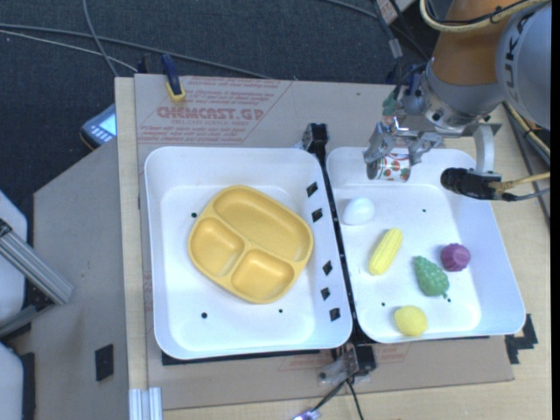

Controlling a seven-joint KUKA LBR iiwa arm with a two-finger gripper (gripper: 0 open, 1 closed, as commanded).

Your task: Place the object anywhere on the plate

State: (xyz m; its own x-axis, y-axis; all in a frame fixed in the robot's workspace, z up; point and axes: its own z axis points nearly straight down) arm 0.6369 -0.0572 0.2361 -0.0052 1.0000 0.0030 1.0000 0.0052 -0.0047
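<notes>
The grey arm (pixel 490 42) reaches over the far edge of the right bin (pixel 499 296). In the left bin (pixel 166 322) lies the yellow plate (pixel 249 243), with three compartments. The gripper (pixel 395 157) pinches a small white object with red and green marks (pixel 398 166) between its fingers, above the right bin's far corner, well apart from the plate. A white egg (pixel 357 210) lies just below it.
</notes>
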